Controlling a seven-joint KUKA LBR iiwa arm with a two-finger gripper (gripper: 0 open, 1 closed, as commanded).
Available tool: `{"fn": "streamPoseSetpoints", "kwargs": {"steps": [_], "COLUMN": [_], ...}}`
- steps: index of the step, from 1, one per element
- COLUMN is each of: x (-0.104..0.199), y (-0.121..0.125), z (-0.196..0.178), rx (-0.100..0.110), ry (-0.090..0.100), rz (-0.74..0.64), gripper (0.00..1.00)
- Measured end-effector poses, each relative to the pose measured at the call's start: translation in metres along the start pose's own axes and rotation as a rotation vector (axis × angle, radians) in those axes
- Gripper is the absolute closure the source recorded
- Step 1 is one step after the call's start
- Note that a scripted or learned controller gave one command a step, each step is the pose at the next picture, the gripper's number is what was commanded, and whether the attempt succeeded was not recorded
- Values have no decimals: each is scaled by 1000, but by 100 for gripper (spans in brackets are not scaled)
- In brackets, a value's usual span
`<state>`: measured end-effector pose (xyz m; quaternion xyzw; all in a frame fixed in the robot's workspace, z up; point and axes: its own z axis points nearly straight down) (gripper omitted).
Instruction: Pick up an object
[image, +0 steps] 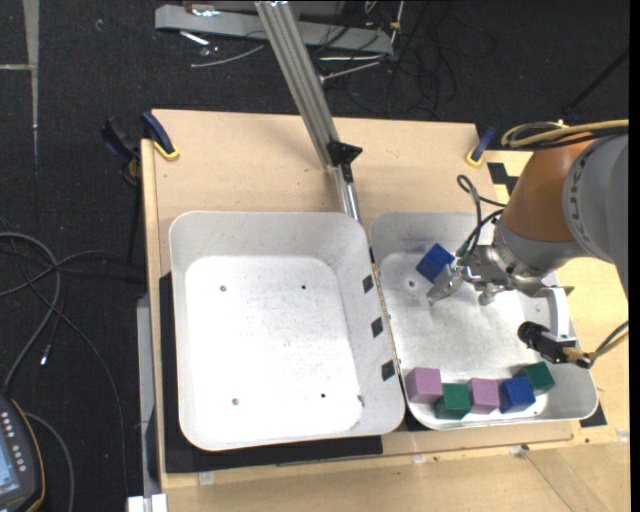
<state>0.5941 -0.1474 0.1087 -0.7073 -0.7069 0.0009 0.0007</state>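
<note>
Gripper (462, 283) in right bin (400, 235), fingers spread, nothing held
Blue block (434, 262) just beside one fingertip; five blocks (480, 392) along near wall

The left bin (265, 330) gives me a broad bare floor to pass over. In the right bin (470, 330) the middle floor lies open. A blue cube (435, 262) sits tilted near the far left corner, just beside my jaws. Along the near wall a row crowds the edge: purple cube (425, 383), green cube (456, 399), pink cube (485, 393), blue block (517, 392), dark green block (539, 377), each touching the next
</note>
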Motion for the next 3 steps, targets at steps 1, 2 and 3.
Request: {"fn": "streamPoseSetpoints", "kwargs": {"steps": [1, 2, 3], "x": [40, 30, 30], "y": [38, 79, 78], "z": [14, 12, 3], "rx": [-5, -7, -5], "ry": [1, -1, -2], "rz": [-7, -5, -6], "gripper": [0, 0, 100]}}
